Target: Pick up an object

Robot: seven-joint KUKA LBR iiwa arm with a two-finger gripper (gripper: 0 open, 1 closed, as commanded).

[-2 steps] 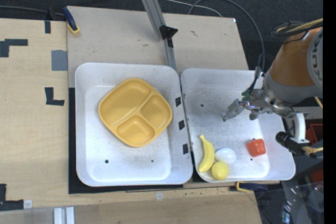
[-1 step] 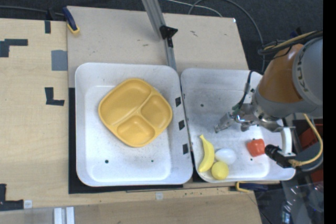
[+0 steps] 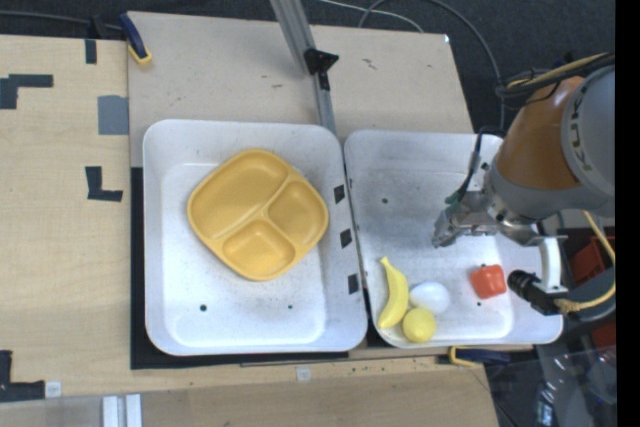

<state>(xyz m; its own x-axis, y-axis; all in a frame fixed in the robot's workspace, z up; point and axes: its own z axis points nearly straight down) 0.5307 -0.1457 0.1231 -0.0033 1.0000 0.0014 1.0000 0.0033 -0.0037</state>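
gripper [image 3: 447, 230] hovers low in the right bin [image 3: 400, 165], can't tell if it's open or holding anything. banana [image 3: 394, 293], white ball [image 3: 431, 295] and lemon [image 3: 419, 324] sit just below it, so packed it could easily nudge one and miss.

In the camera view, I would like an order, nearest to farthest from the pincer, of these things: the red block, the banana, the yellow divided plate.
Measured from the pincer, over the right bin:
1. Red block, in the right bin, just below and to the right of the pincer.
2. Banana, at the right bin's lower left edge.
3. Yellow divided plate, in the left bin, far to the left.
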